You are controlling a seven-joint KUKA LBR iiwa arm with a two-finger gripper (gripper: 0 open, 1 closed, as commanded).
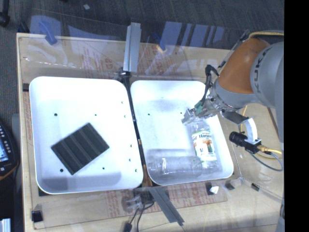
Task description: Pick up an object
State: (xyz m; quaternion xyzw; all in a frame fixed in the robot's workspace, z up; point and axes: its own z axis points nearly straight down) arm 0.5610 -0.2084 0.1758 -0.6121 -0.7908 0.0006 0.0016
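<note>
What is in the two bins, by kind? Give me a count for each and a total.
Dark ribbed flat pad, left bin: 1
Clear plastic bottle with a label, right bin, standing lengthwise by the gripper: 1
Clear plastic bottle lying along the near wall, right bin: 1
Total: 3
</note>
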